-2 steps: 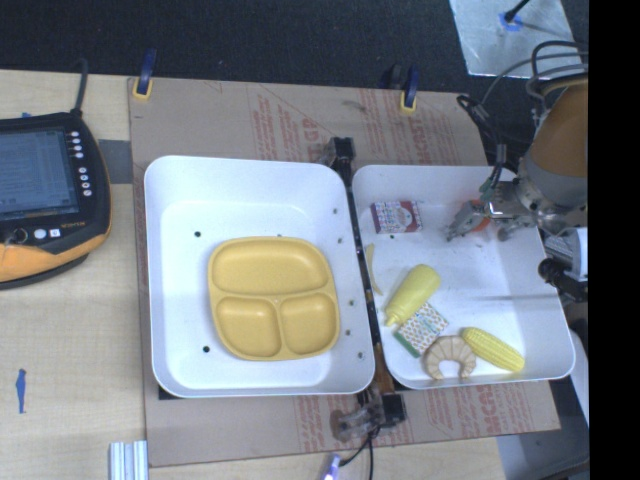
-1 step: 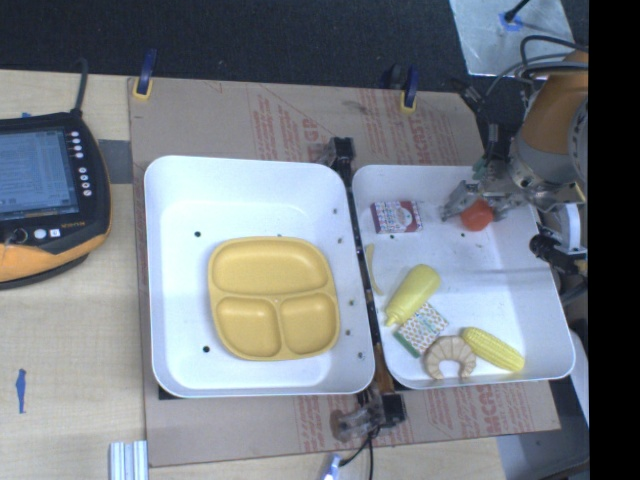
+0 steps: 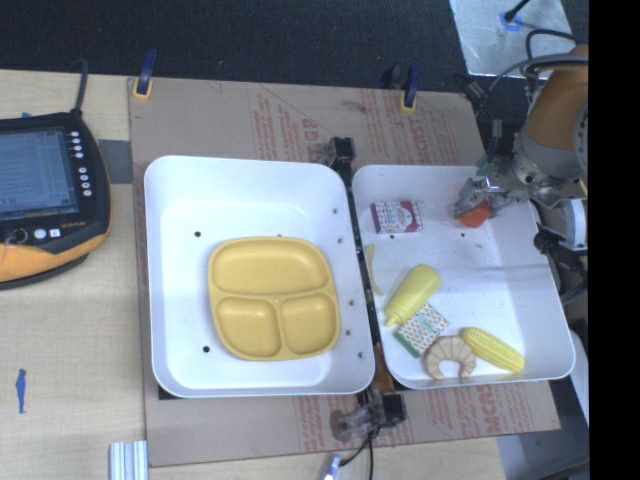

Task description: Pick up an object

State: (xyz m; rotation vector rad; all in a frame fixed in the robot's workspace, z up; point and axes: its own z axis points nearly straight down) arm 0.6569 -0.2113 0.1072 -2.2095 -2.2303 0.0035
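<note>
My gripper [image 3: 478, 200] hangs over the far right part of the right bin [image 3: 520, 268], under the grey wrist with its orange band. A small red object [image 3: 476, 216] sits right at the gripper's tip, touching or nearly touching it; whether it is gripped is unclear. Nearer in the same bin lie a red and white packet [image 3: 396, 216], a yellow squeeze bottle [image 3: 412, 294], a green and white packet [image 3: 424, 326], a croissant [image 3: 450, 358] and a corn cob [image 3: 492, 349].
The left bin [image 3: 180, 218] holds a yellow divided plate [image 3: 272, 298]. A teach pendant [image 3: 45, 193] rests on the bench at far left. Two clamps [image 3: 145, 76] [image 3: 408, 86] pin the cardboard at the back. Cables run beside the arm at right.
</note>
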